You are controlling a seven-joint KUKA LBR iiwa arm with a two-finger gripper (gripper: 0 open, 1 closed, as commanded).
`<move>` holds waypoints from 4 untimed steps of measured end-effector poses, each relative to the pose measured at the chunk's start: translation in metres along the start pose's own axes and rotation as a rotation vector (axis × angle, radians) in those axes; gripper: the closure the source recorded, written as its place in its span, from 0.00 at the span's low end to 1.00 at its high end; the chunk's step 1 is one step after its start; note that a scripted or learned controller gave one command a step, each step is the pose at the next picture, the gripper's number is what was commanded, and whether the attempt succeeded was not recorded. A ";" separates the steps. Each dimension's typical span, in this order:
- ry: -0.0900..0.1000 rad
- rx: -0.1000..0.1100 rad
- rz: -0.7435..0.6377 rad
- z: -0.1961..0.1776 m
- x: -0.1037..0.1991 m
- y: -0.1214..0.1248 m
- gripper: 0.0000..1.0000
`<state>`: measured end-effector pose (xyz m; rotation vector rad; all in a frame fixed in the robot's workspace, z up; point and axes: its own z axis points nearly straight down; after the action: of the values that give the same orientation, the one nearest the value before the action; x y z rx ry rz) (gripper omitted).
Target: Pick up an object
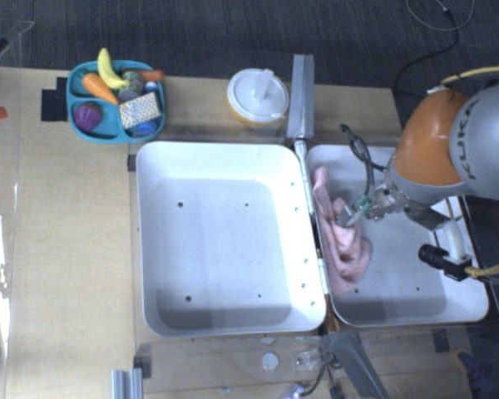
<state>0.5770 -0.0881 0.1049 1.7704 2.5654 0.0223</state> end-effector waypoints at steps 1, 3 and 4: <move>0.006 0.013 0.036 0.016 -0.021 0.057 0.00; 0.006 0.009 -0.144 0.014 -0.011 0.015 0.00; 0.003 0.000 -0.146 0.001 -0.010 0.019 1.00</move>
<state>0.5987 -0.0909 0.1046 1.5796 2.6895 0.0219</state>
